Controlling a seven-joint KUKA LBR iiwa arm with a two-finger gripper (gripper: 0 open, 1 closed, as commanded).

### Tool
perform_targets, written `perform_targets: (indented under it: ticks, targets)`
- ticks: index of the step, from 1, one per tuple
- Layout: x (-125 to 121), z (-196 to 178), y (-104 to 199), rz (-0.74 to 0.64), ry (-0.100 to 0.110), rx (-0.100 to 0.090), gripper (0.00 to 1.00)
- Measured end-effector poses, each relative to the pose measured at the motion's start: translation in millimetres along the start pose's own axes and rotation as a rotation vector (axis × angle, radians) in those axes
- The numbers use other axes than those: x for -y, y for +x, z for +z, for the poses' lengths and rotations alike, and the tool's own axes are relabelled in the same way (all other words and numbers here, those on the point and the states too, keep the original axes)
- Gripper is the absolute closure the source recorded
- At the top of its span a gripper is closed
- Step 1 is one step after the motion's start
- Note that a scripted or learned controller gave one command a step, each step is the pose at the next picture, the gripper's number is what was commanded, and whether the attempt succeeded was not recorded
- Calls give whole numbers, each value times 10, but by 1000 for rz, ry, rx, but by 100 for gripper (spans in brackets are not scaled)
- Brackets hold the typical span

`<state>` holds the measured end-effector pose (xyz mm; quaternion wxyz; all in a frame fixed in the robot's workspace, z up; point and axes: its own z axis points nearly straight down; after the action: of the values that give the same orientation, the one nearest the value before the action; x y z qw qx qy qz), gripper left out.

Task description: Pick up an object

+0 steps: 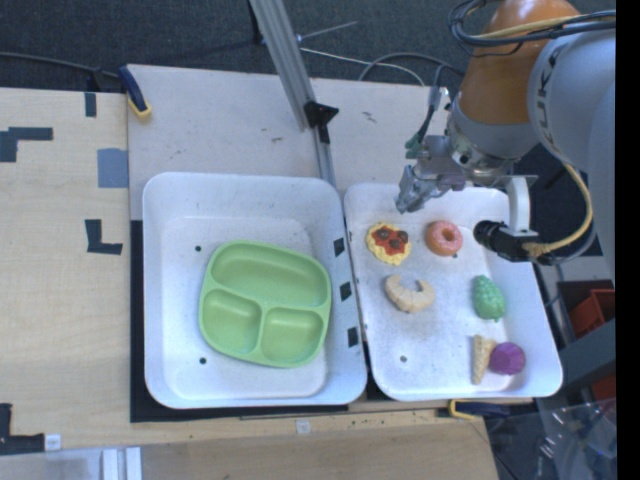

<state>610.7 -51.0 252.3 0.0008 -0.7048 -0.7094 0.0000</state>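
**Robot claw poised over the right bin of toy foods**

Two shallow white plastic bins sit side by side. The left bin (160,268) holds a light green plastic plate with three compartments (265,303), lying flat, its long axis running from about 10 o'clock to 4 o'clock.

The right bin (440,373) holds five small toy foods, all apart from one another. A round yellow pizza piece with red toppings (388,243) lies toward 11 o'clock. A pink-orange ring donut (443,238) lies just at its 3 o'clock side. A pale tan bitten pastry (409,293) rests near the centre. A green bumpy vegetable (489,297) stands toward 3 o'clock, its long axis roughly 12 to 6. A purple scoop on a tan cone (496,357) lies toward 5 o'clock, cone tip pointing toward 6.

The grey metal claw (412,200) hangs over the bin's 12 o'clock rim, above the pizza piece, nothing seen in it; whether it is spread I cannot tell.
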Motion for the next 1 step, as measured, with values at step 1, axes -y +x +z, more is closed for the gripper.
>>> perform_targets:
  ticks: [1]
  targets:
    - [-120, -27, 600, -1, -1, 0, 100]
